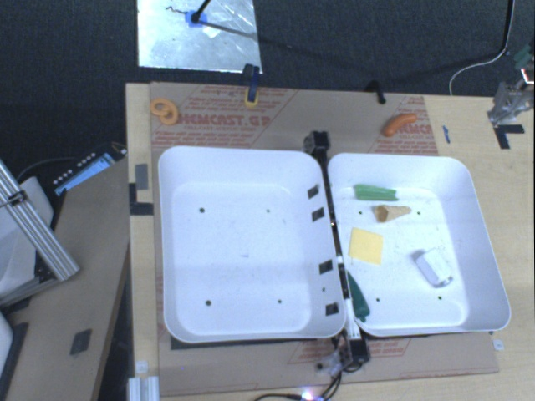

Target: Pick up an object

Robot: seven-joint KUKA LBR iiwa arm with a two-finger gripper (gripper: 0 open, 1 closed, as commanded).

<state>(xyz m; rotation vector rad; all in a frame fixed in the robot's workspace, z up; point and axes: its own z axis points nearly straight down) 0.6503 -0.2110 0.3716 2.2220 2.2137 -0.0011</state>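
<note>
The right bin (476, 224) holds several small things. A green strip (374, 192) lies near its far side, with a tan cone-shaped piece (390, 213) just below it. A flat yellow square (366, 246) sits left of the middle. A white cylinder (433, 267) lies to the right of the square. A dark green piece (358, 299) rests against the bin's left wall near the front.
The left bin (242, 241) sits beside the right one, joined by black clips (322, 215). On the cardboard behind the bins lie an orange sausage shape (399, 124), an orange pretzel shape (164, 110) and a yellow-and-blue clamp (251, 85). A metal fixture (510, 103) stands at the far right.
</note>
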